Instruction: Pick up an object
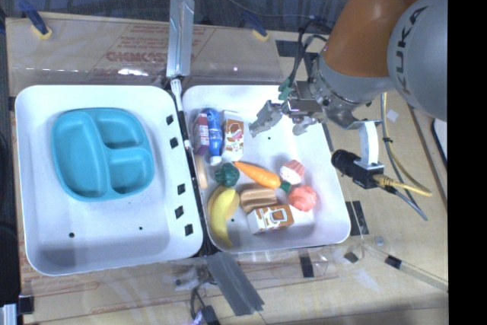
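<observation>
Item: toy carrot [257,174], lying slantwise mid-bin among a banana [221,213], a hot dog [257,198], a small carton [272,218] and a can [207,131], all crowding the right bin [332,203].

Gripper [280,119]: hovering above the bin's upper part, fingers spread, gripping nothing, likely lining up a descent.

Left bin [46,240]: holding a blue divided tray [103,152].

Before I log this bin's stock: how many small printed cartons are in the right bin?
2. One carton stands at the bin's far side beside the blue bottle; the other carton lies at the near edge by the hot dog. Others may hide under the toys.
</observation>
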Robot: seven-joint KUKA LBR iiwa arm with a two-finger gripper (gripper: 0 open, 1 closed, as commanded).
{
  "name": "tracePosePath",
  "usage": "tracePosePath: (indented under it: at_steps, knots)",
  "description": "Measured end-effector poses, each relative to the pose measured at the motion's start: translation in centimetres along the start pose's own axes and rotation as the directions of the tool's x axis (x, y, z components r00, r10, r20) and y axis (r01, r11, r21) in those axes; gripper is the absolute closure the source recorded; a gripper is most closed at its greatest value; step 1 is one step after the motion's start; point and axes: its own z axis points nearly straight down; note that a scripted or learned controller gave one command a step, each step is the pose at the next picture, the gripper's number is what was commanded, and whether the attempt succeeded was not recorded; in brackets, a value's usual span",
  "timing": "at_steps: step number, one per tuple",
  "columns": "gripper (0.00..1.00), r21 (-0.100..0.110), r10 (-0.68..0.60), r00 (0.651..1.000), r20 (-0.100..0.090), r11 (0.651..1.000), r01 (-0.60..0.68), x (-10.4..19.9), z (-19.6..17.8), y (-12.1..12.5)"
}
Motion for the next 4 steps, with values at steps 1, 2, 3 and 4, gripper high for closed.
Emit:
tracePosePath:
  at_steps: [1, 2, 3, 4]
  knots:
    - [0.0, 0.007, -0.04, 0.999, -0.001, 0.999, 0.04, -2.9, 15.0, -6.4]
    - [0.0, -0.001, 0.018, 1.0, 0.0, 1.0, -0.018, 0.1, 19.1, 0.3]
    - [0.0, -0.002, -0.092, 0.996, 0.0, 0.996, 0.092, 0.4, 19.0, 6.5]
    - [0.0, -0.005, 0.125, 0.992, 0.001, 0.992, -0.125, -2.0, 7.7, 2.7]
